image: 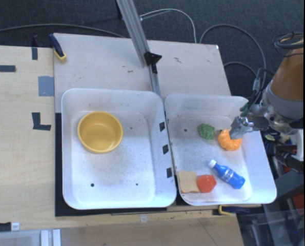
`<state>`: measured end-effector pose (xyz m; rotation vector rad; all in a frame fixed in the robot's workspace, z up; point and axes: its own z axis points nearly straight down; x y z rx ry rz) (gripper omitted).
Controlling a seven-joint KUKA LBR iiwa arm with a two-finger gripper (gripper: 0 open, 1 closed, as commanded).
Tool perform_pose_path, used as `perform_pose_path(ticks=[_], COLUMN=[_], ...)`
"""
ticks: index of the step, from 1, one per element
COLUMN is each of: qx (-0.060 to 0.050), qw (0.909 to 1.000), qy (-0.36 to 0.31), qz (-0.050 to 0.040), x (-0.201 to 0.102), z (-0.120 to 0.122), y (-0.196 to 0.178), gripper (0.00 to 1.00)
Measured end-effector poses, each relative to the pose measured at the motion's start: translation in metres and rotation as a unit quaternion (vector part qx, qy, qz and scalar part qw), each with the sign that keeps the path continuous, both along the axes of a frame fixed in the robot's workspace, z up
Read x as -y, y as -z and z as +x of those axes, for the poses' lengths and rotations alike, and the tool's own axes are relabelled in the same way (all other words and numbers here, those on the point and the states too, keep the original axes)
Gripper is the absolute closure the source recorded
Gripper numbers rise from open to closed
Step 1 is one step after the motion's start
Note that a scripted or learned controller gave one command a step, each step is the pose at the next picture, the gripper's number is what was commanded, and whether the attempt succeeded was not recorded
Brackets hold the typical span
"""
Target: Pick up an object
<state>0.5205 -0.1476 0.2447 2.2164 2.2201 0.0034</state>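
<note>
1. Nearest the camera, a tan sponge (187, 181), a red object (206, 183) and a blue bottle (227, 174) are seen in the right bin (260, 186).
2. At 12 o'clock from the bottle, an orange object (229, 141) is touched by the gripper (237, 128); whether it is clenched cannot be told.
3. At 9 o'clock, a green object (206, 131) is seen.
4. A yellow bowl (100, 131) is held in the left bin (111, 188).

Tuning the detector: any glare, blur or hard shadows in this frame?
Camera view: light even and soft, shadows faint inside the bins. No strong glare, just a small sheen on the bottle. Overall slightly soft; the gripper at the orange object looks blurred, its fingers indistinct.
</note>
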Motion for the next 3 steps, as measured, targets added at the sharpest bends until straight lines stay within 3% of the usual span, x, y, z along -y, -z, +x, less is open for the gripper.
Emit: perform_pose_path(ticks=[1, 3], qx=[-0.002, -0.003], qw=[1.0000, 1.0000], qy=[0.000, -0.002], qz=[0.0006, 0.0011], x=[0.000, -0.090], z=[0.001, 0.043], y=[-0.013, -0.011], gripper=[1.00, 1.00])
